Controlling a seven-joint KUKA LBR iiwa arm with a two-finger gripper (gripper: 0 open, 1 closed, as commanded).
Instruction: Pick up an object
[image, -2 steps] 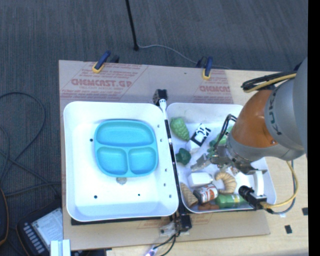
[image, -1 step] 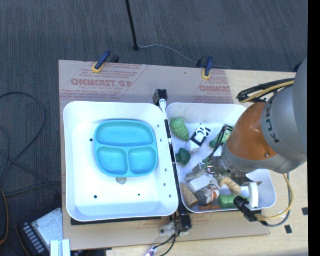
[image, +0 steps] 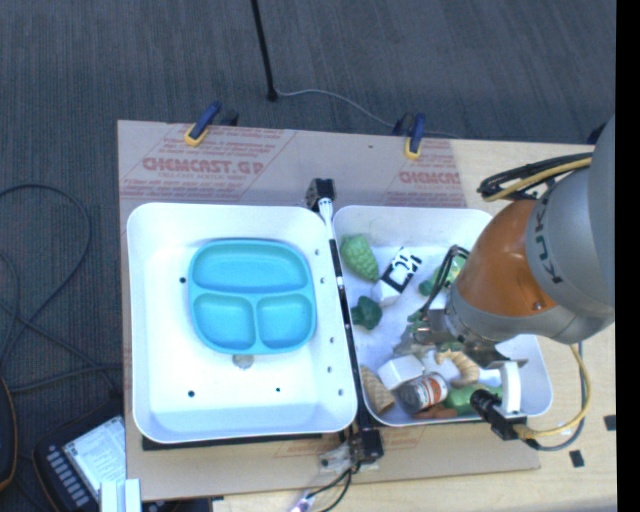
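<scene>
Wrist over the right bin, reaching stage, nothing lifted
I see the gripper low among clutter just right of the green toy; grip state I cannot tell; next I'd need a clean close on one item, then lift

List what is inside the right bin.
The right bin holds a green lumpy toy, a black-and-white block, a dark green piece and small bottles. The arm covers the rest.

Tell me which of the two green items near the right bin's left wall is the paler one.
The pale green lumpy object, farther up the right bin. The small dark green piece below it is much deeper in colour.
</scene>
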